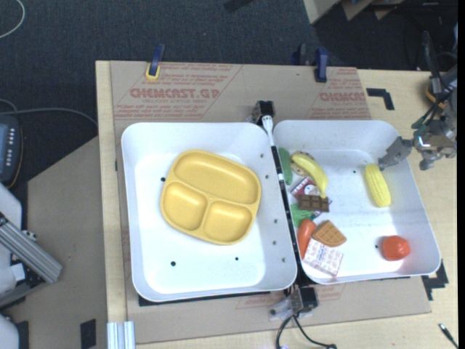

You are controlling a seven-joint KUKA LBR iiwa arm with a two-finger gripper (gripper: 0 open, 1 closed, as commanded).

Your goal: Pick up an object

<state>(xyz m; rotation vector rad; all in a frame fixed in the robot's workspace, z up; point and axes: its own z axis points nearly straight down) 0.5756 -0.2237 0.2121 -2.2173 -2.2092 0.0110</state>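
Corn (377, 185), yellow, lies in the right bin (429, 227), in its upper right part, long axis running roughly top to bottom. Pincer (407, 153) hovers at the bin's upper right corner, above and just to the right of the corn; one grey finger (396, 153) slants down-left toward the corn's top end, apart from it. The second finger is hard to make out against the wrist, so whether the pincer stands wide or narrow cannot be told; nothing shows between the fingers. The arm enters from the right edge.

Tomato (395, 248), red-orange, sits near the bin's lower right corner, well apart from the corn. A cluster lies along the bin's left wall: banana (309, 170) at the top, a green item (285, 167) just left of it, a brown chocolate bar (314, 203) below, then a carrot (305, 235), a waffle (328, 234) and a red-and-white packet (322, 258) at the bottom.

Left bin (145, 246) holds a yellow three-compartment plate (211, 196), tilted slightly clockwise, near its centre. Both bins rest side by side on a counter (116, 100) covered with printed brown board, held by a yellow clamp (153, 68) and a blue clamp (320, 64) at its far edge.
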